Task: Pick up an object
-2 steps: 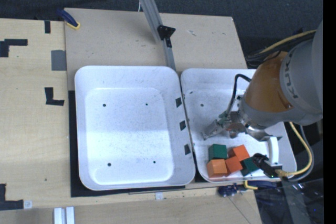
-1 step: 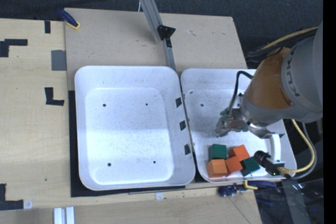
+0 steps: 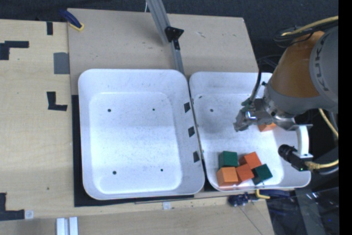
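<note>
My gripper (image 3: 243, 123) hangs over the middle of the right bin (image 3: 220, 91), reaching in from the right under the grey arm with its orange band. A small orange block (image 3: 268, 127) shows just to the gripper's right, partly hidden by the wrist; I cannot tell whether it lies on the bin floor or touches the gripper. A cluster of blocks sits in the bin's near right corner: a green one (image 3: 227, 159), an orange one (image 3: 252, 160), another orange one (image 3: 227, 175) and a dark green one (image 3: 263, 173).
The left bin (image 3: 132, 135) stands beside the right one, sharing a raised middle rim. A slanted metal pole (image 3: 157, 0) crosses the bench behind the bins. Cables run along the right bin's outer edge.
</note>
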Action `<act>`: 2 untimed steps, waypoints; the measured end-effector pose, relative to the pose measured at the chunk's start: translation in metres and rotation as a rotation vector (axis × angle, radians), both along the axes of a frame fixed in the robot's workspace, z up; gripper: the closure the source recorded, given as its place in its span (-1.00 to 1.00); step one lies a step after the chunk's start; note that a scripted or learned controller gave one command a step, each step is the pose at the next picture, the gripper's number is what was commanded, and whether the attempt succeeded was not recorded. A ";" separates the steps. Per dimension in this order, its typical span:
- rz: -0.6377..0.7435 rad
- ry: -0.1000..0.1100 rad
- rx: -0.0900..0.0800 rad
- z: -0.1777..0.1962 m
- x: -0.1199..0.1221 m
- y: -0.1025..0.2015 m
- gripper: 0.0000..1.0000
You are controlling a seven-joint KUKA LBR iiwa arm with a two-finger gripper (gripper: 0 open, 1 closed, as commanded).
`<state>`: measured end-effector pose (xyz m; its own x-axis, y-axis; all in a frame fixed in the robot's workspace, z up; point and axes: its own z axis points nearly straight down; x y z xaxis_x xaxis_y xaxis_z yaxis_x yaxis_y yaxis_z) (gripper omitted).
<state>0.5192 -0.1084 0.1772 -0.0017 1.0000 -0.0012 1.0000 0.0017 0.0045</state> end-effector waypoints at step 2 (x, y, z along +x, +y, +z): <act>0.005 0.005 0.003 0.030 0.003 0.045 1.00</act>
<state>0.5217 -0.0630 0.2076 -0.0064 1.0000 0.0017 1.0000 0.0064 -0.0007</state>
